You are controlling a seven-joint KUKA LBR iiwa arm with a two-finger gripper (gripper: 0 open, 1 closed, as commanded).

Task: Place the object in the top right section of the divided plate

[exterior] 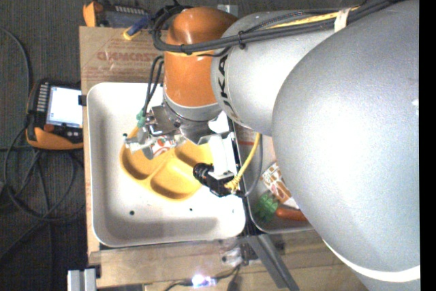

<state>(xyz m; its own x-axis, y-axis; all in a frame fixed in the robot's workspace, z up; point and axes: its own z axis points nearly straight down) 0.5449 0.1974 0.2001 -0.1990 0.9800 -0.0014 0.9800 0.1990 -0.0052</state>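
I see a cardboard sheet (112,51) at eleven o'clock. An orange handheld pendant (56,116) lies at nine, on dark carpet (41,3).

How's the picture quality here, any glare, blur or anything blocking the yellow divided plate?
Camera view: the arm looms large, its grey shell near the lens looking soft; it covers most of the right bin. The orange band and gripper hide part of the yellow divided plate. Lighting is even, with a soft shadow under the gripper; a small bright glare spot sits at the bottom edge.

Arm (327,112) covers most of right bin (272,215) and half the yellow plate (160,177); fingers hidden.
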